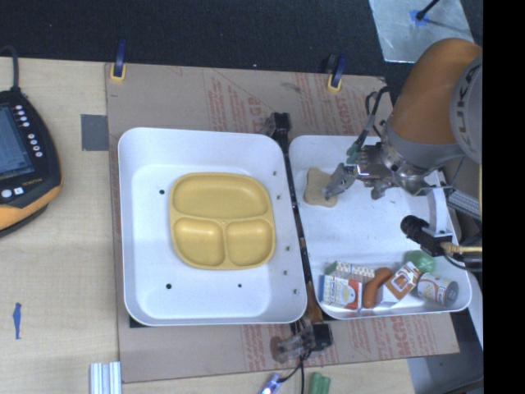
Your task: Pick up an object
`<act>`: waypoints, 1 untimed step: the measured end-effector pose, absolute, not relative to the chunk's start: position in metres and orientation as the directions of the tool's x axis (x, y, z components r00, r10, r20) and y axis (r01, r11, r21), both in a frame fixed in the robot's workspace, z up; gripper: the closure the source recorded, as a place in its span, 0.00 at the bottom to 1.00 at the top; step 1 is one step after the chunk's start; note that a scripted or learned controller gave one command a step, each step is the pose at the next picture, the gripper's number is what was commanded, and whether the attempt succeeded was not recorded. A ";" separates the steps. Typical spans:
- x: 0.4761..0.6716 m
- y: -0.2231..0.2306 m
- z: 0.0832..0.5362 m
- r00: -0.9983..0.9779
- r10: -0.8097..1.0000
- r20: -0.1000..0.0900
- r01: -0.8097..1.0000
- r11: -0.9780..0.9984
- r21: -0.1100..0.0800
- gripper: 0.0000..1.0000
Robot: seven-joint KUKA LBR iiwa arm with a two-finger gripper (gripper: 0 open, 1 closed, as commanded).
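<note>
My gripper (354, 190) hangs over the far part of the right bin (361, 228), open, with its two dark fingers spread. The left finger's tip (332, 190) is right beside a tan bread-like piece (317, 189) that lies near the bin's far left corner; nothing is between the fingers. Along the bin's near edge lie a small printed carton (340, 290), a brown sausage (378, 286), a small orange-labelled pack (404, 281), a can (440, 291) and a green piece (422, 261).
The left bin (139, 220) holds a yellow divided plate (221, 219). A teach pendant (20, 167) lies on the bench at the far left. The arm's grey and orange body (435, 97) looms over the right bin's far right side.
</note>
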State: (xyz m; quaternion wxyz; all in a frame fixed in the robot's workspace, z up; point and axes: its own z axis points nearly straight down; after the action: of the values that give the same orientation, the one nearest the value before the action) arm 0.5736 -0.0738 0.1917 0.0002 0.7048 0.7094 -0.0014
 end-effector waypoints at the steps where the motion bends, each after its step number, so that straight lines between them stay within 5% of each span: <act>1: 0.600 -0.106 0.091 -0.004 1.000 -0.001 1.000 0.004 -0.005 0.00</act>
State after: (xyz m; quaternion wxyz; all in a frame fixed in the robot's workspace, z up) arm 0.6004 -0.1059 0.0914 -0.0013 0.7056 0.7086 -0.0022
